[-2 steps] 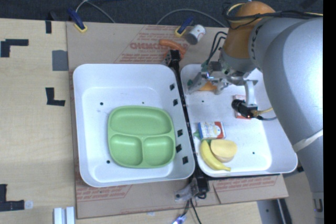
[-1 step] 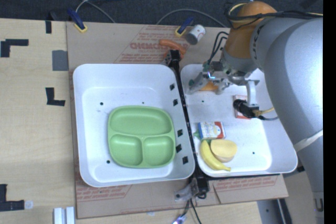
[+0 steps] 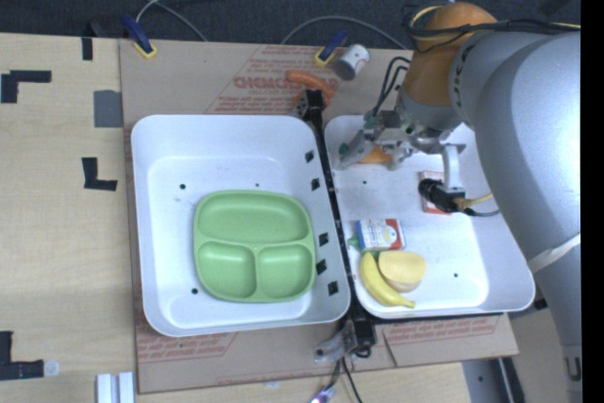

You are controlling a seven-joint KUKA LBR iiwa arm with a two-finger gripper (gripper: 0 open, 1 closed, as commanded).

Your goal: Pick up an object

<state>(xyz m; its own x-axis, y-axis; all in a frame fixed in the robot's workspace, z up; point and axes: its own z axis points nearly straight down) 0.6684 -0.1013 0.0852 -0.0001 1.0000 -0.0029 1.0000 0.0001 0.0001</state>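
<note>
The grey arm (image 3: 528,109) fills the right side and reaches in over the far end of the right bin, its orange band sitting above the wrist. Under everything lies the pale wooden surface (image 3: 57,241), marked with a few strips of black tape at the left. A brown cardboard sheet (image 3: 217,80) lies on it and carries both bins.

The left bin (image 3: 160,146) holds one thing – a green plate (image 3: 253,243) with three compartments, lying flat near the middle. The right bin (image 3: 472,283) touches it along a shared edge fitted with black clips.

At the near end of the right bin a banana (image 3: 376,286) lies curved along the wall beside the left bin. A pale yellow lump (image 3: 403,269) rests against it on the side away from that wall. Just beyond the two sits a small carton (image 3: 380,233) printed in red and green, lying flat.

The claw (image 3: 375,143) hangs low over the far end of the right bin, close to the shared edge. A small orange piece (image 3: 379,157) shows right beneath it – whether the claw is spread, pressed together or pinching that piece, I cannot tell.

Past the bins two small blue clamps (image 3: 142,38) (image 3: 331,49) grip the far edge of the cardboard
</note>
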